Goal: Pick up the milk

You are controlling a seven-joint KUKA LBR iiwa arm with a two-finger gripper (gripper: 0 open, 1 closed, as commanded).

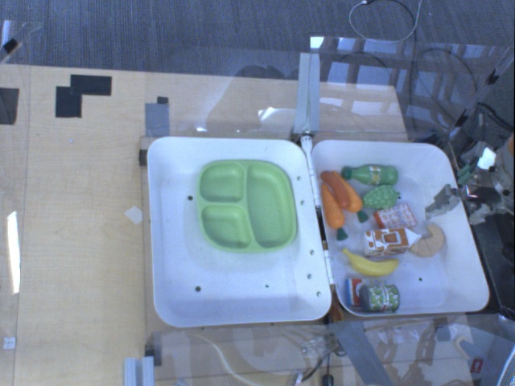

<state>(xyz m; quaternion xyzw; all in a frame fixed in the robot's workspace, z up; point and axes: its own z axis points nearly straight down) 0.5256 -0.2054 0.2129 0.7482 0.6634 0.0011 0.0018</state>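
White and orange-brown, the small printed milk carton [388, 241] we are after lies on its side near the middle of the right shallow white bin [459, 273], touching the yellow banana [370, 264] below it, with a red-and-white carton [396, 216] just above and a round tan cookie [427, 240] at its right. Around it we see two orange carrots [335, 197], a green bottle [369, 174], a knobbly green vegetable [381, 196] and a dark can [378, 297], while the left bin [173, 288] bears a light green divided plate [246, 205]. We find the grey two-finger gripper [444, 200] over the right bin's right rim, apart from the milk carton and holding nothing, though we cannot tell how wide it stands.
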